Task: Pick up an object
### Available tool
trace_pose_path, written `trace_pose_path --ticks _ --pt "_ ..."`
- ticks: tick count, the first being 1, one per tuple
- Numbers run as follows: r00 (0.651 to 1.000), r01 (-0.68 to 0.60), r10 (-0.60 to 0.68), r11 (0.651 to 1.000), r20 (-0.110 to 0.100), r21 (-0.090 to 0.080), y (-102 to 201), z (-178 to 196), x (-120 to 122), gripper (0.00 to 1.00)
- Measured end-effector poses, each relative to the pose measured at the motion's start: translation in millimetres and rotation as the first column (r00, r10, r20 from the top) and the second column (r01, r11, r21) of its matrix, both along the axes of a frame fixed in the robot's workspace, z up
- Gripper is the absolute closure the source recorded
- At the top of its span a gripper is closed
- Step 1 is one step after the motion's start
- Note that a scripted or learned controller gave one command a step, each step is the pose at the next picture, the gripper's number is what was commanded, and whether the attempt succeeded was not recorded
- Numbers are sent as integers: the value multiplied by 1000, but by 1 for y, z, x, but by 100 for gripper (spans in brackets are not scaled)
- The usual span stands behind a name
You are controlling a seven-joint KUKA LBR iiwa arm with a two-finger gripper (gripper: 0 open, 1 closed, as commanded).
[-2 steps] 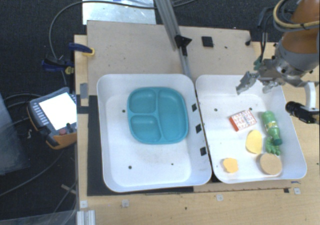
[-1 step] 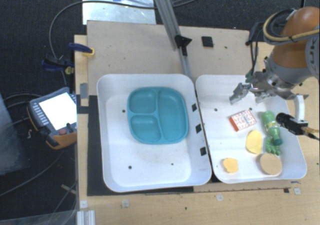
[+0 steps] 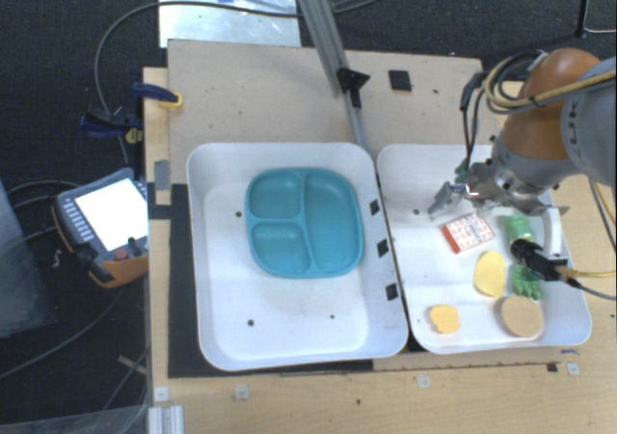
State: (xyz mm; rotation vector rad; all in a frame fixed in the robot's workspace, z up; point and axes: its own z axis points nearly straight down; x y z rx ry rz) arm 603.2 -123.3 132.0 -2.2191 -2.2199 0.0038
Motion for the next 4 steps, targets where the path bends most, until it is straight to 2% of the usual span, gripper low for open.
trace_pose_path --ticks 1,2,3,4 --pt "1000 0 0 1000 8 -1 0 15 2 100" --pt "1000 1 -1 1000 10 -2 -8 73 -3 100" --pt "1000 0 0 1000 6 0 -8 77 -2 100" --pt "1000 -9 9 1000 5 2 45 76 -2 100"
